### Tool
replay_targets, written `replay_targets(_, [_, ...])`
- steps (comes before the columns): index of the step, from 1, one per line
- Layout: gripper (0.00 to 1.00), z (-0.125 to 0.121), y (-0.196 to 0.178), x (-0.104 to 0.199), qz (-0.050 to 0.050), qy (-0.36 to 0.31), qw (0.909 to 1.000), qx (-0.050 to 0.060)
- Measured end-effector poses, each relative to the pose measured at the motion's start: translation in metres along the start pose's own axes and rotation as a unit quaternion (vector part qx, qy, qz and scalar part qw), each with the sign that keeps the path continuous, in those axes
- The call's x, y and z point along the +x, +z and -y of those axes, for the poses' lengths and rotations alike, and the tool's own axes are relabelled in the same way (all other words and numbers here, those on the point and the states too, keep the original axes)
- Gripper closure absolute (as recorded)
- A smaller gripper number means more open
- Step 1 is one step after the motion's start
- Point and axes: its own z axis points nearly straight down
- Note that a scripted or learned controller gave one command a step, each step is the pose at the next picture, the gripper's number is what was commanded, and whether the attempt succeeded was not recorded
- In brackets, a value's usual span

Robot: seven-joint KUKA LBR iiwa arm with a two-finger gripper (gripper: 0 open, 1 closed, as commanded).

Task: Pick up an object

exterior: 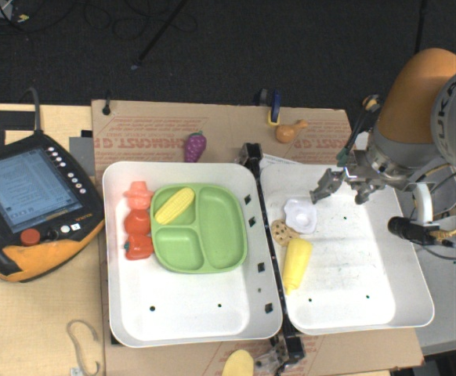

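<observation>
Across the frame, a wooden desk (40,312) under a sheet of brown cardboard (228,128), bearing two white bins side by side. In the left bin (181,312): a green divided plate (212,245) with a yellow corn cob (173,204) in its upper-left compartment, and an orange-red toy figure (137,222) just beside the plate's left rim. At right, reaching in over the right bin (369,296): the grey arm (416,108) with its orange band, gripper (344,186) spread open with nothing between the fingers, poised over the bin's upper middle. At far left, a teach pendant (28,202) with an orange base. Within the right bin, near its left wall: a yellow bottle-shaped toy (295,263), long axis running top to bottom of the frame with a slight lean, a small white cup-like piece (300,216) above it, and a brown waffle-patterned bit (280,230) touching both. Nearest candidate, by judgement: the white piece, down and left of the gripper; the yellow toy further down-left, better gripped across its narrow width. On the cardboard above the bins: a purple grape bunch (195,146) and a small orange gourd (290,131). Below, at the frame's bottom edge: a yellow lemon-like thing (238,363).
</observation>
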Motion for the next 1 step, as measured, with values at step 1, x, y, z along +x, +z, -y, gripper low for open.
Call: replay_targets(1, [0.00, 0.0055, 0.0457, 0.0062, 0.000, 0.000, 1.0000, 0.000])
